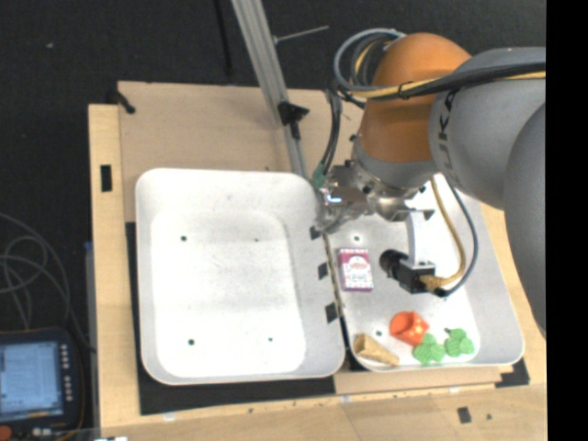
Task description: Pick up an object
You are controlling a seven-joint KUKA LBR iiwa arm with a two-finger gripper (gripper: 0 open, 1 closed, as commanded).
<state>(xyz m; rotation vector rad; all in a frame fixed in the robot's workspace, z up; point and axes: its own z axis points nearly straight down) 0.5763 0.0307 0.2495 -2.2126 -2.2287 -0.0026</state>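
Pincer (342,211) (grip state unreadable) hangs at right bin's (501,315) left edge, above card box (355,269).

Pale wooden worktop (211,127) sits on a dark floor (55,44). A lit monitor (32,379) glows at lower left, cables (28,255) looping just above it.

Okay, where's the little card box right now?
The card box lies in the right bin, near its left wall, below the hand and above the orange toy.
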